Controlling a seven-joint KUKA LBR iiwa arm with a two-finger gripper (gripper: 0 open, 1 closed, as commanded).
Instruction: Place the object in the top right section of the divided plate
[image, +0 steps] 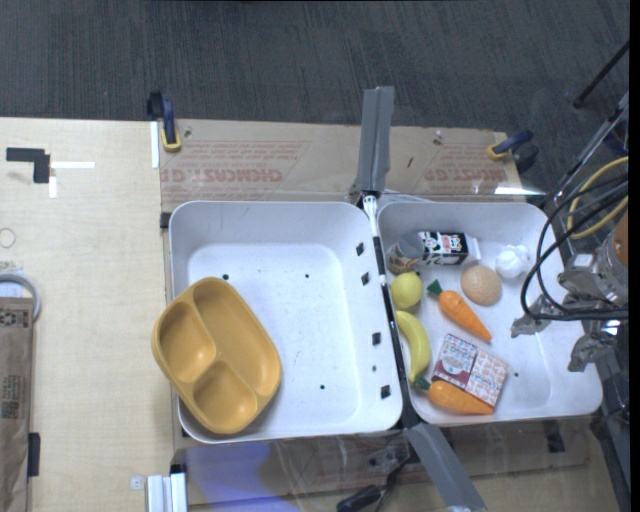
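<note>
**Toy food in one bin, plate in the other**

The gripper (556, 338) hangs at the right bin's (548, 398) far edge; I cannot tell if it is apart or together. Just left of it lie two carrots (464, 312), one lemon (406, 290), one banana (415, 345), one egg (481, 285), one milk carton (443, 247) and one snack box (470, 364). Far left, the left bin (300, 280) holds one yellow divided plate (215, 355). The cardboard (235, 168) behind reads "CHEMCAST".

Arm (600, 290) cropped at right edge
</note>
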